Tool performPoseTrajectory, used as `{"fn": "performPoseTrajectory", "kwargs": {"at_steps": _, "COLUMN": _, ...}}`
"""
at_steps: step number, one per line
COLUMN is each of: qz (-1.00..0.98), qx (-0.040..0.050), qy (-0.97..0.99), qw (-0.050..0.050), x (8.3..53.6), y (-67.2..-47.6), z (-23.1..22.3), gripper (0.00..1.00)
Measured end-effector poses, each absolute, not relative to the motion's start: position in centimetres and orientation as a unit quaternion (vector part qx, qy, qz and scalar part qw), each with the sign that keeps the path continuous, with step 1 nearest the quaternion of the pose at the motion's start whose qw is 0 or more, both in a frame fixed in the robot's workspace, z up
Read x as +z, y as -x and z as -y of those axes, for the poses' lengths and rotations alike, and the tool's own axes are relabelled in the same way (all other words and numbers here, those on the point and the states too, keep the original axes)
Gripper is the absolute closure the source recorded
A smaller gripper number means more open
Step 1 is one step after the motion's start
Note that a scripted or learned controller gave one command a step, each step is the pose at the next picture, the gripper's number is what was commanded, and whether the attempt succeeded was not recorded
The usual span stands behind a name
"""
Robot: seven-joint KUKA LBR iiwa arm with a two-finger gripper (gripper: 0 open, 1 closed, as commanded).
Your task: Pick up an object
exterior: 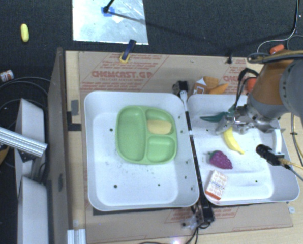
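The grey two-finger gripper [232,122], its opening impossible to judge from above, hovered in the right white bin [281,187] just above the upper end of the small yellow plastic banana [233,141], whose long axis ran diagonally down-right, away from it.

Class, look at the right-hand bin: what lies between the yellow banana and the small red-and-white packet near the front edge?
In the camera view, a purple bunch of grapes lies between the banana and the packet, on the white floor of the right bin.
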State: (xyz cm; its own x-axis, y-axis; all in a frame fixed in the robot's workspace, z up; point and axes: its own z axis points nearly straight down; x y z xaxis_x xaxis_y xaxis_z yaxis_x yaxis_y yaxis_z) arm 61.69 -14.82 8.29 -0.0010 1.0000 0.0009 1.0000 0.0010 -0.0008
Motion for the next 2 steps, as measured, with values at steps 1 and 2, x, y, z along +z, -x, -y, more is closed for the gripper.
{"fn": "performPoseTrajectory", "kwargs": {"at_steps": 1, "qz": 0.708, "qx": -0.0013, "qy": 0.707, "qw": -0.002, "x": 9.5, "y": -61.9, "z": 14.9, "gripper": 1.0}}
{"fn": "performPoseTrajectory", "kwargs": {"at_steps": 2, "qz": 0.711, "qx": -0.0021, "qy": 0.704, "qw": -0.001, "x": 18.9, "y": -59.4, "z": 6.7, "gripper": 1.0}}
